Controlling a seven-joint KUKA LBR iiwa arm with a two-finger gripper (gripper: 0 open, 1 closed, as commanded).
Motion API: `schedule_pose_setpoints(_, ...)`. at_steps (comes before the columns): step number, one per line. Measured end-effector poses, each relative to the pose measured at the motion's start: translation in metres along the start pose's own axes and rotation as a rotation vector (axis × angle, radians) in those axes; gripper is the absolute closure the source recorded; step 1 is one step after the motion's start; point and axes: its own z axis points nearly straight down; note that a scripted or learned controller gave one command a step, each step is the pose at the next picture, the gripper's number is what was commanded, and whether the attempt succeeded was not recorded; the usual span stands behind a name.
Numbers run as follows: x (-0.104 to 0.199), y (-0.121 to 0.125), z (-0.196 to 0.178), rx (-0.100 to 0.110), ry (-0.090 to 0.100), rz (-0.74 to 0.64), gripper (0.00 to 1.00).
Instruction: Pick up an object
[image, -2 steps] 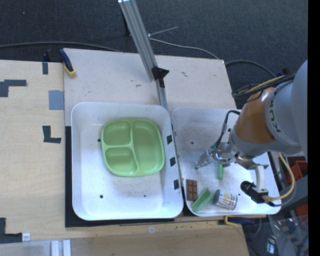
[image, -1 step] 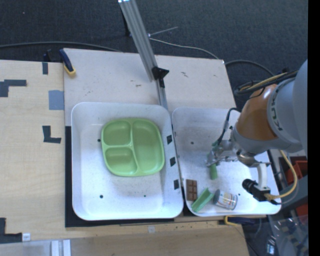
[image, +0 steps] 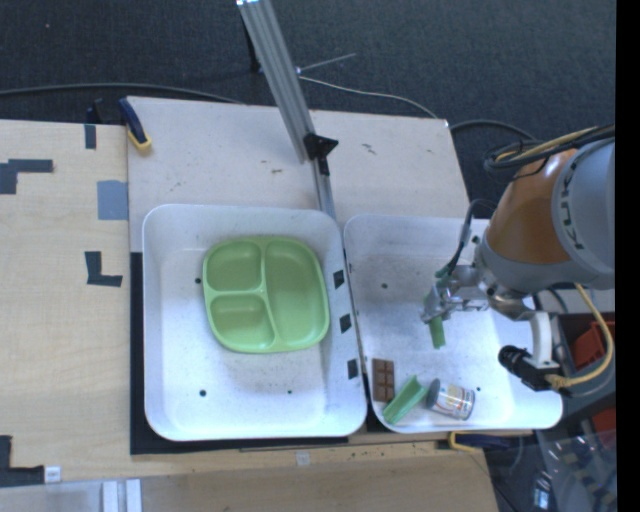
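In the camera view, the pick looks to be under way but cannot be called done. The arm (image: 545, 225) comes in from three o'clock and sets its hand (image: 437, 318) over the middle of the right bin (image: 400, 250). A small green piece (image: 437, 333) hangs at the tip of the hand, pointing toward six o'clock. It appears to sit between the fingers, so the hand looks closed down narrow on it, though the fingers are small and partly hidden by the wrist, and the grip is a judgement more than a certainty. Whether the green piece is clear of the bin floor or touching it cannot be told from this slanted angle.

What is left, if the hold is real, is to carry the piece up and away without losing it; if the hold is false, the grasp has to be made again.

The other candidates lie untouched along the right bin's six o'clock edge: a brown chocolate-like bar (image: 383, 378), a green wedge-shaped block (image: 403, 400) just beside it, and a small jar (image: 452, 400) lying on its side against the block at its three o'clock. All three sit well apart from the hand.

In the left bin (image: 160, 330) a green divided plate (image: 266, 294) rests near the centre, far from the hand at its nine o'clock. Both bins stand on the counter (image: 60, 300).
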Motion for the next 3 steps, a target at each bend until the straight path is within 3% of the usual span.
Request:
schedule_pose_setpoints(2, 0.001, 0.006, -0.105, -0.002, -0.001, -0.001, 1.00)
schedule_pose_setpoints(3, 0.053, 0.008, -0.111, 0.002, 0.002, -0.005, 1.00)
